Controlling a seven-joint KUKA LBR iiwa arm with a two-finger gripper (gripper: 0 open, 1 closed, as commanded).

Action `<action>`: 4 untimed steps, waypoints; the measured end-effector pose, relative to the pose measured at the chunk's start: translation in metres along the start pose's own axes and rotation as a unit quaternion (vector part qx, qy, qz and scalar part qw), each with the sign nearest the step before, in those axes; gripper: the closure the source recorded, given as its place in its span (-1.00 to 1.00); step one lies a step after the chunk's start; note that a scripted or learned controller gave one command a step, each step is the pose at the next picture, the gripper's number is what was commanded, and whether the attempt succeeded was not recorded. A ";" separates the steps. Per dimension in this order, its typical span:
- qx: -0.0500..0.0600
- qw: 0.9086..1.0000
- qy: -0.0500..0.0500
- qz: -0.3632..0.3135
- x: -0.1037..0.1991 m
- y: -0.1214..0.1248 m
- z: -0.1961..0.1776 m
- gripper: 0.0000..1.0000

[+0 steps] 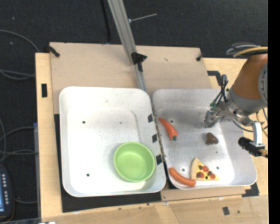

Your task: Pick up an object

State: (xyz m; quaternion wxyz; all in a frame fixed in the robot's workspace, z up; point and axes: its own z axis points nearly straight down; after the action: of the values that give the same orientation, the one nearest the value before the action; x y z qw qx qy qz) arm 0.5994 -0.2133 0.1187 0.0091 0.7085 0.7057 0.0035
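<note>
The right bin (186, 101) holds a toy carrot (168, 128) near its left wall, a small brown lump (211, 138) in the middle, a pizza slice (203, 171) at the front, and an orange-red sausage (182, 177) beside the slice. My gripper (211, 117) hangs over the right bin's right half, just above and behind the brown lump. Nothing shows between its tips. A green bowl (134, 161) sits in the front right corner of the left bin (93, 111).
A slanted aluminium pole (126, 36) rises from the back of the bench between the bins. The orange wrist band (249, 80) and grey arm reach in over the right bin's right rim. Cables lie on the dark floor at left.
</note>
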 end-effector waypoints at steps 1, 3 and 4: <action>0.005 1.000 0.003 -0.001 0.000 -0.007 -0.058 1.00; 0.008 1.000 0.005 -0.005 0.048 0.005 -0.084 1.00; 0.008 1.000 0.005 -0.006 0.099 0.005 -0.086 1.00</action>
State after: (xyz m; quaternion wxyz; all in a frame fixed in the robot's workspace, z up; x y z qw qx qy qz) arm 0.6034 -0.1138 0.2039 -0.0004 0.7045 0.7097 0.0009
